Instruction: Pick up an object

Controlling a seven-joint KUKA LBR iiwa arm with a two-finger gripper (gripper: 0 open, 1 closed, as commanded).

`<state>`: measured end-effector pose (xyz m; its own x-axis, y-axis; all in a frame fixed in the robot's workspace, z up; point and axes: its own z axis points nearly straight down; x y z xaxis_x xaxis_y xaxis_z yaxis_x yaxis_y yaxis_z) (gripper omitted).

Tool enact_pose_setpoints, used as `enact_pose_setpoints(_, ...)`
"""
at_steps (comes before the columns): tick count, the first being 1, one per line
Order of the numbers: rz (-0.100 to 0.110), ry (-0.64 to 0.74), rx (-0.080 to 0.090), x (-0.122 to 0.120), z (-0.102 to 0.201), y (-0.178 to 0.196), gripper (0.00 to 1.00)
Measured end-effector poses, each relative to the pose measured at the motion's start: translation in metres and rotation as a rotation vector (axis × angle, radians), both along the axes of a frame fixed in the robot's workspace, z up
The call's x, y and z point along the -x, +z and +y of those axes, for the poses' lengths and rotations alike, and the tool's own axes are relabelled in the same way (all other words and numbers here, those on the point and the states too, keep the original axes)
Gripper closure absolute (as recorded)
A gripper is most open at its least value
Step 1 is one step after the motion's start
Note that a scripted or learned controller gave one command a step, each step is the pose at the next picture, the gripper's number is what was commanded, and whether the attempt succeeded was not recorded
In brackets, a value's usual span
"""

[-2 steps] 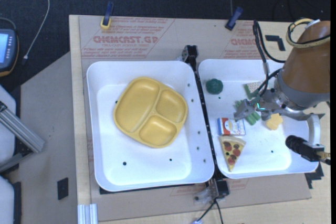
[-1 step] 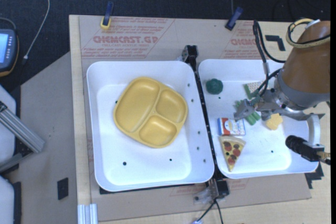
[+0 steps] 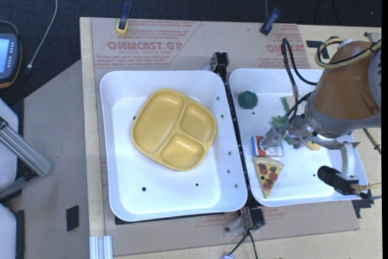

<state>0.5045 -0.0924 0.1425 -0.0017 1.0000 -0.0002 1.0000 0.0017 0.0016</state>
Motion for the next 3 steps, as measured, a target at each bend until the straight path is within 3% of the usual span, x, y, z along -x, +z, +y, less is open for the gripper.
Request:
enact_pose_setpoints(1,0.002,-0.001,0.000,0.000,0.000,-0.040,0.00)
enact_pose_setpoints(2,0.002,-0.001,0.000,0.000,0.000,-0.040,1.00)
enact_pose_setpoints(3,0.001,-0.001,0.000,-0.001,-0.004,0.010,1.00)
